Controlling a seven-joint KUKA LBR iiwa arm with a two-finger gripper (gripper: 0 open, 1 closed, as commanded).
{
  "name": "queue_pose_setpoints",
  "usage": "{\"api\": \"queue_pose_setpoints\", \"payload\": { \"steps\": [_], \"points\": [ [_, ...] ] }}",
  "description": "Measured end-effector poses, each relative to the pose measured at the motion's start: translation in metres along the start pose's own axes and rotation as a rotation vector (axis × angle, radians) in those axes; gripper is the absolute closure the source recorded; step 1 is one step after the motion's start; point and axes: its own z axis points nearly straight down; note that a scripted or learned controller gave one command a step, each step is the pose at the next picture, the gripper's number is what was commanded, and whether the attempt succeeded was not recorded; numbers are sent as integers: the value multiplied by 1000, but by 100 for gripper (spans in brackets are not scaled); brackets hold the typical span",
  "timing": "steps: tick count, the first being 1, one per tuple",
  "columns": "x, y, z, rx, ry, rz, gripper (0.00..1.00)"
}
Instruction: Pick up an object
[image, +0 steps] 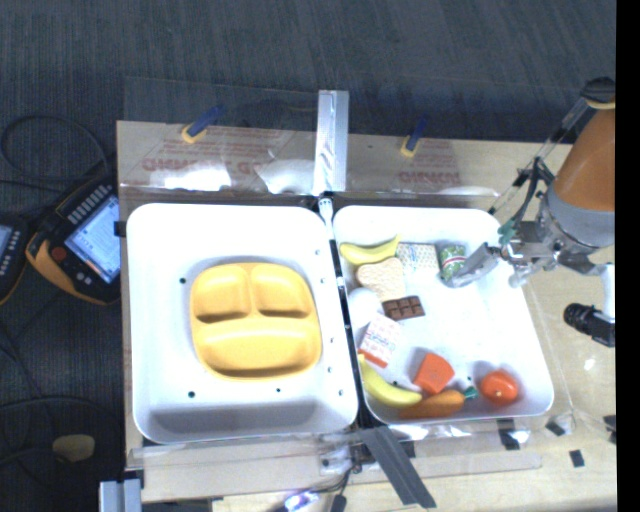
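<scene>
Pincer (478, 265) at right bin (520, 330) top edge, beside small can (451, 260); open/clenched: can't tell. Can prob. light, stiff, slick; grip across sides.

Two shallow white bins sit side by side. The left bin (150, 330) holds a yellow sectioned plastic tray (256, 316) at its centre. In the right bin (520, 330), a small green-and-white can (452, 259) lies at the back, a red toy tomato (499, 386) at the front right, a yellow toy banana (387, 387) at the front left
</scene>
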Motion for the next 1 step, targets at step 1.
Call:
{"api": "queue_pose_setpoints", "payload": {
  "steps": [1],
  "points": [
    [-12,61,122,-2,-2,72,0]
  ]
}}
